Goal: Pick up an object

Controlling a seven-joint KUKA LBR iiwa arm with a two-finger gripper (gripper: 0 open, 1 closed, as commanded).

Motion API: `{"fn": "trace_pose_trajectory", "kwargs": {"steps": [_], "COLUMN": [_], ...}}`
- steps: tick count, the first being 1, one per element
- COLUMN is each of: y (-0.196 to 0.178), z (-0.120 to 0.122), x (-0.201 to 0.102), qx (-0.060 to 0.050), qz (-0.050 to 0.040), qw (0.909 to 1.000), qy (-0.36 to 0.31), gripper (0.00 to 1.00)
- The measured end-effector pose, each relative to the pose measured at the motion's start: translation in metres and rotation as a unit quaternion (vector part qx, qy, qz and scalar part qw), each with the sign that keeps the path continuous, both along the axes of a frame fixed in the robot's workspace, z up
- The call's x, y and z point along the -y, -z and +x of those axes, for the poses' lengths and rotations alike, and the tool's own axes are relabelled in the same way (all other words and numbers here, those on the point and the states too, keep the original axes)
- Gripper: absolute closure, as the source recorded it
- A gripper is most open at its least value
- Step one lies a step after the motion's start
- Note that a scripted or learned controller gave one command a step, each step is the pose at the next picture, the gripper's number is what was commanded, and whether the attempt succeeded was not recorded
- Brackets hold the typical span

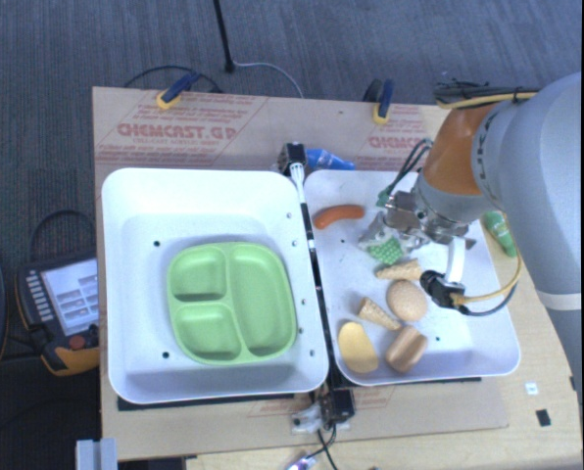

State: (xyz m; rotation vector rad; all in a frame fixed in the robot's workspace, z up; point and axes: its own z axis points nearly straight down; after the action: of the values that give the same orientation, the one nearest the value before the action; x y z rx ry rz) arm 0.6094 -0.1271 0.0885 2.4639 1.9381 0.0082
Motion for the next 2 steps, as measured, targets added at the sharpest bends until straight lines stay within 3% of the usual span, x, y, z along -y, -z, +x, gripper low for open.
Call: {"fn": "trace_pose_trajectory", "kwargs": {"steps": [1,2], "y": [-0.119,-0.144], "z": [-0.028,-0.101], "x": [-0.038,-0.037], "qx": [-0.005,-0.005], "qz": [0.0011,0.0009], "qw": [0.9912,0.9983], "qy": [0.132,0.058], "gripper": [1.0,1.0]}}
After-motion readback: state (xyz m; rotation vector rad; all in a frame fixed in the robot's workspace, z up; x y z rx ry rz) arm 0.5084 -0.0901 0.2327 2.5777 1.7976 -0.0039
